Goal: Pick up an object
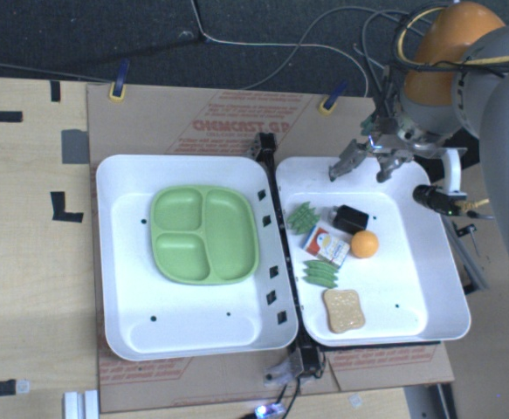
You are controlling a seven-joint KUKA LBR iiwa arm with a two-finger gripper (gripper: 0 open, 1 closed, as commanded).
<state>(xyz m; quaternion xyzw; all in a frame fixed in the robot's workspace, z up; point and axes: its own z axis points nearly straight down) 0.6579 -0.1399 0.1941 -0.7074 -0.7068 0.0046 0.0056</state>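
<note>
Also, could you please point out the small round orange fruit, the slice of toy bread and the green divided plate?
Small round orange fruit (365, 244), camera view, its middle.
Tan slice of toy bread (344, 310), camera view, its flat face.
Green divided plastic plate (230, 232), camera view, its large right compartment.

Even overhead light, soft and slightly grainy

We are seeing diffuse light falling from above, so the two white bins (193, 330) are glowing brightly while casting only faint shadows along their inner walls. The orange band (455, 37) is catching a mild highlight. The dark floor along the top is sinking into near black. Fine detail is blurring slightly everywhere, and the small items in the right bin are looking soft-edged.
</note>
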